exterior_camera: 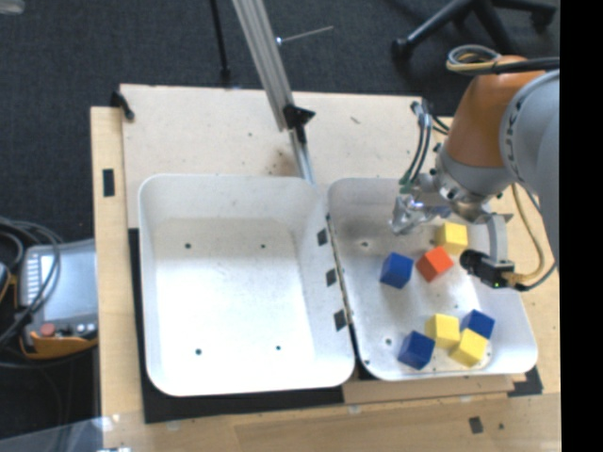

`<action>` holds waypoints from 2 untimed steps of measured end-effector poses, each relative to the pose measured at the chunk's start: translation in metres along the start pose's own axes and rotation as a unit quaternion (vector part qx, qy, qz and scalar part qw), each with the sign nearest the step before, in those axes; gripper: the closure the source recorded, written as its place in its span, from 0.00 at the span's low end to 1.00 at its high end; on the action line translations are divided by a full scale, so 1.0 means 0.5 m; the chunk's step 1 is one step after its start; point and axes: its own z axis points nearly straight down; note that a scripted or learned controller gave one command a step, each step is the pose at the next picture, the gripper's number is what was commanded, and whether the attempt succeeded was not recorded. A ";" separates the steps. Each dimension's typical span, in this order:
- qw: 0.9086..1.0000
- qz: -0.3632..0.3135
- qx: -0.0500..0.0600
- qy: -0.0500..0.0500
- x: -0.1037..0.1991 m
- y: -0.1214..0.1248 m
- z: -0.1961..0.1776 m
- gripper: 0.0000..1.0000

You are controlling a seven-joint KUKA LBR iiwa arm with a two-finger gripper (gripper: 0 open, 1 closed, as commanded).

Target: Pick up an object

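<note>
1. Closest to me, along the bottom of the frame, I see the front edge of the bench [283, 422] and the near rims of the two white bins
2. Low in the right bin [372, 252], near its front wall, sits a cluster of four blocks: a blue cube [415, 348] at the left, a yellow cube [444, 328] just above and right of it, another yellow cube [471, 347] further right, and a small blue cube [480, 324] touching that one's upper edge
3. Further up, around the middle of the right bin, I see a blue block [397, 271] with an orange block [434, 263] just beside it on the right, the two near but apart
4. Just above the orange block lies a yellow block [453, 236], right up against the arm's wrist parts
5. My gripper [407, 217] hangs low over the upper part of the right bin, left of that yellow block; I cannot tell how its jaws stand, and I see no block between them
6. Filling the middle left of the frame, the left bin [160, 205] lies side by side with the right one
7. Beyond the bins, a metal rail [268, 59] slants up to the top of the frame
8. Farthest, at upper right, the orange band [480, 111] tops the wrist
</note>
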 end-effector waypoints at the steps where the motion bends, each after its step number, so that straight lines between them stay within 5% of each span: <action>1: 1.000 0.000 0.000 0.000 0.013 -0.002 -0.096 1.00; 2: 1.000 0.000 0.000 0.000 0.010 0.002 -0.204 1.00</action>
